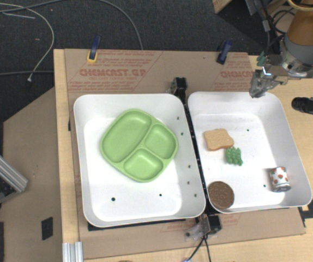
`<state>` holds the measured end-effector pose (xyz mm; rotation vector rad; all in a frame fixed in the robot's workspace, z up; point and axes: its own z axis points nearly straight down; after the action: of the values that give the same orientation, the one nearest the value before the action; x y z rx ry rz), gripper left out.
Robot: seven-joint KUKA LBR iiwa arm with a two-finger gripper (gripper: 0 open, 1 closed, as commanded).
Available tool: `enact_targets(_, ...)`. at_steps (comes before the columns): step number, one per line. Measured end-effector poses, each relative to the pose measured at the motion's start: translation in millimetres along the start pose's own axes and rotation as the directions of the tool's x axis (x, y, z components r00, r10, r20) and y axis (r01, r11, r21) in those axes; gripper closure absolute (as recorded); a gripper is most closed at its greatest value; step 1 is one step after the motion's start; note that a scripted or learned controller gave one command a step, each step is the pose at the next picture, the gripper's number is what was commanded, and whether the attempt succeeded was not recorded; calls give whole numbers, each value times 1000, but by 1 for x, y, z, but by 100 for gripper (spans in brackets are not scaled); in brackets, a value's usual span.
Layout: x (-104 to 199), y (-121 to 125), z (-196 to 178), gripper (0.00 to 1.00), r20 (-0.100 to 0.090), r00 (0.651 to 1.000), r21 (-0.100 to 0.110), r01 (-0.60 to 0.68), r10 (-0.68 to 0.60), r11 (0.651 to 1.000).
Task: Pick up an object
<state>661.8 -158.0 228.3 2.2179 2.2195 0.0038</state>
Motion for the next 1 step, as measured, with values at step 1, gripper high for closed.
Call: enact_targets(1, 61, 4, -5, 100, -3, 1000, 5, 5, -5, 1000)
